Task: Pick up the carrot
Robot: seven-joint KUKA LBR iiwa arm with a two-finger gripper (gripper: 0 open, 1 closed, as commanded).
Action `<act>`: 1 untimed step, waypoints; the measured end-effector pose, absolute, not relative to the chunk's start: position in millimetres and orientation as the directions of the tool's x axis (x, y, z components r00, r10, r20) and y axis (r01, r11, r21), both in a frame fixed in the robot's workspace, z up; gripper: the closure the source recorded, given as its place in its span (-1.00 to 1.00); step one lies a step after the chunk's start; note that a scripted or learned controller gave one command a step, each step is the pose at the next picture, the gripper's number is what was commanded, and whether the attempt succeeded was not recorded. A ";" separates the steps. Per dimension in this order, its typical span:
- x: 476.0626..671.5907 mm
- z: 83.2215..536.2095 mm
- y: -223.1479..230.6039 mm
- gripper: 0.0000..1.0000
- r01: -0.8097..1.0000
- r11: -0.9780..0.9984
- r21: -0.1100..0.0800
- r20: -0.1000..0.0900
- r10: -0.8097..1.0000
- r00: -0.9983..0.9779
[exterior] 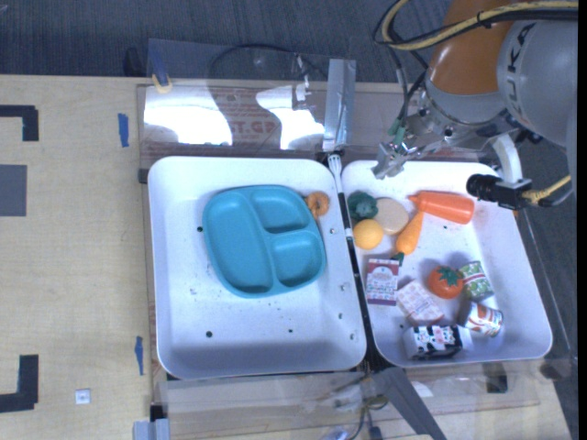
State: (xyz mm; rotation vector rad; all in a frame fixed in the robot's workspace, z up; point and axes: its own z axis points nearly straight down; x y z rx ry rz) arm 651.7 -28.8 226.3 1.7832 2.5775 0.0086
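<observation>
Wooden bench [64, 273], two white bins. Approach step: gripper [389, 160] over right bin [523, 282] rim, finger state unreadable. Next: move toward carrot [410, 234], descend.

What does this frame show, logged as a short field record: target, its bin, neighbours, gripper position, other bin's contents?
target: carrot, lying tilted
bin: right bin
neighbours: yellow lemon to its left, beige round piece touching its upper end, large orange piece above it
gripper: gripper over the right bin's top left corner, apart from the carrot
left bin: blue divided tray, small orange item at the tray's upper right edge
</observation>
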 end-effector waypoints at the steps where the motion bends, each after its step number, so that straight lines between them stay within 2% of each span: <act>1: 650.4 223.2 -30.2 -1.00 0.937 0.351 0.003 -0.002 0.937 -0.351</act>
